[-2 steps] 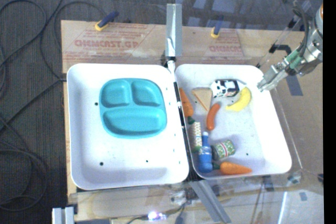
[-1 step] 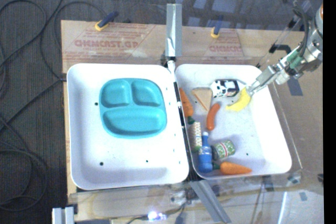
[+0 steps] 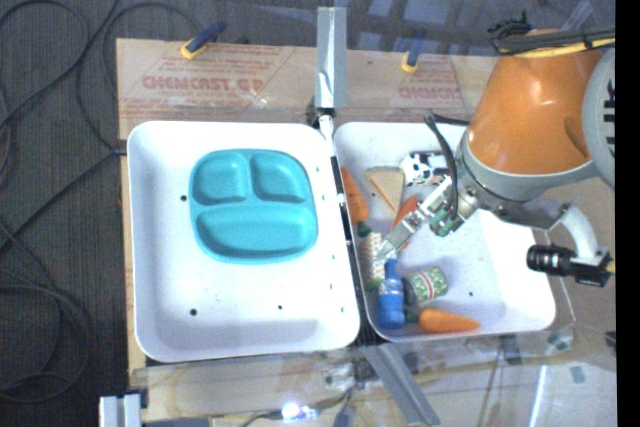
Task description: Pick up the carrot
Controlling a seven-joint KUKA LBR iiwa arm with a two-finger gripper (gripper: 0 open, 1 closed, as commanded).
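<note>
Orange carrot lies in right bin, below tool.

The robot arm reaches in from the right, its orange band bulking large above the wrist. The gripper points down and to the left, its 2 slim fingers extended low.

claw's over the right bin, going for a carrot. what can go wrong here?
The carrot by the front wall lies far from the claw.
A second carrot hugs the left wall, so the fingers may hit the rim.
The can and blue bottle crowd the spot and may get knocked.
</note>
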